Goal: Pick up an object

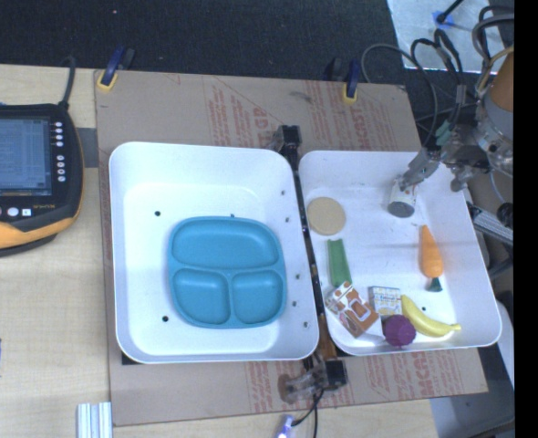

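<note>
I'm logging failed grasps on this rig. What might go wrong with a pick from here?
1. The purple fruit, banana and two small packets crowd the right bin's near corner, so a grasp there may nudge neighbours or catch two.
2. The end effector sits over bare bin floor, away from the carrot; closing here would probably grab nothing.
</note>
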You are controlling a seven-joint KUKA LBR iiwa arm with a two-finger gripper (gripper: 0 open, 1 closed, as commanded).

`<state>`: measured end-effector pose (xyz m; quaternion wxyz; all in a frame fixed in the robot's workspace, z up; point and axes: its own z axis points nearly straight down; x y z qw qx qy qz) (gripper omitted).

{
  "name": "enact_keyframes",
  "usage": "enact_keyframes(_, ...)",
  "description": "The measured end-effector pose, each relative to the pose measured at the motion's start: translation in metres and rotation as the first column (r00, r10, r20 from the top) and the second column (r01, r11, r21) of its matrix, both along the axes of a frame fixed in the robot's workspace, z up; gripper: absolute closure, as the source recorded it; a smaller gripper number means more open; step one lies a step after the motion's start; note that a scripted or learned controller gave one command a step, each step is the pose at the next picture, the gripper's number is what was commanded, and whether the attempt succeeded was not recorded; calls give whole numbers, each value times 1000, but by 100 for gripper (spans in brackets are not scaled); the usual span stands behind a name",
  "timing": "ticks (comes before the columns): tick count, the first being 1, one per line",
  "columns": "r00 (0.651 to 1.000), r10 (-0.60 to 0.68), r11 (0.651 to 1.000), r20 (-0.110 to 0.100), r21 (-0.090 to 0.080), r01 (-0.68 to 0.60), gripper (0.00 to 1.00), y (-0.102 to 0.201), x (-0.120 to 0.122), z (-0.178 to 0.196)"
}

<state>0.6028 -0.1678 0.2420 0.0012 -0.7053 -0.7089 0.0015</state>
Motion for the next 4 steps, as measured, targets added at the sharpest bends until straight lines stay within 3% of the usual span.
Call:
enact_keyframes(1,1000,2,1000,-1,-2,-2,0,-22,36,-50)
enact_keyframes(2,1000,-1,1000,-3,-1,1,0,-44,50,-110)
enact_keyframes(3,1000,0,1000,3,1,0,0,14,25,-23)
enact_keyframes(4,1000,-1,1000,-3,-1,1,0,-26,37,-87)
